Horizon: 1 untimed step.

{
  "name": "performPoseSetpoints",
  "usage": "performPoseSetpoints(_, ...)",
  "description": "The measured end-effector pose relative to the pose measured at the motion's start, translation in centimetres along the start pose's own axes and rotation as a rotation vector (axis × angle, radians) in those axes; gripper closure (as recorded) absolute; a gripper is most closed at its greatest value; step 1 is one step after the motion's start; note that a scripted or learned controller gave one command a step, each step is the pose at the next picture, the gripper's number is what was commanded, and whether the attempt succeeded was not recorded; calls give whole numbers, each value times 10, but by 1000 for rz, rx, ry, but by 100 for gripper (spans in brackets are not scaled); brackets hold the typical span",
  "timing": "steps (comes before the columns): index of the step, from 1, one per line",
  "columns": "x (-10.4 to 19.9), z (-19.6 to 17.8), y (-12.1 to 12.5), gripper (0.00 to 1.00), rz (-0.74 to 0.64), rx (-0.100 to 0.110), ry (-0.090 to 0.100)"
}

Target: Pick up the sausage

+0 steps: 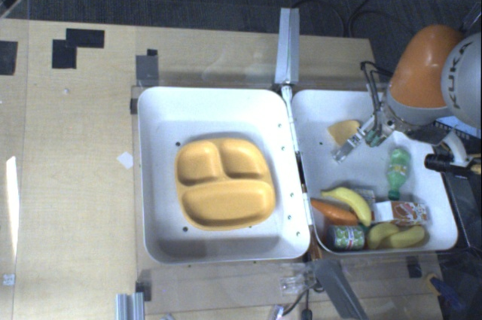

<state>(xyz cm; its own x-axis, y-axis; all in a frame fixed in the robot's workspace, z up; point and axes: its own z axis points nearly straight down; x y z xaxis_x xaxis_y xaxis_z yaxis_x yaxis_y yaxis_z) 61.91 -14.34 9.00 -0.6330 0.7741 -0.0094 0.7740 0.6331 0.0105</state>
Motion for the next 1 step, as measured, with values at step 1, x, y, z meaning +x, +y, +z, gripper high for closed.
performPoseSetpoints(1,-36,1,17,0,-639,3,4)
